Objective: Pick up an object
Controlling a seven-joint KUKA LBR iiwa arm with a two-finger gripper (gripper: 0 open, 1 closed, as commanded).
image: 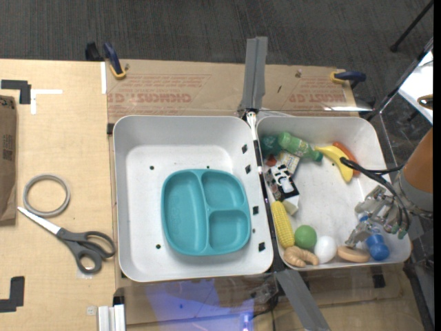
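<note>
The brown bag (7, 158) at nine o'clock is cut by the edge. The end effector (375, 221) partly hides the blue ball (378, 248). The black-and-white packet (282, 181) has print too small to read.

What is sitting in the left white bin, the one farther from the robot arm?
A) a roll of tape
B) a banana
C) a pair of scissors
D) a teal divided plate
D: a teal divided plate lies flat in the left bin; the banana is in the right bin, while the scissors and the roll of tape lie on the bench.

Glossy plastic tray (205, 211) (teal), metal scissors (65, 237).
</note>
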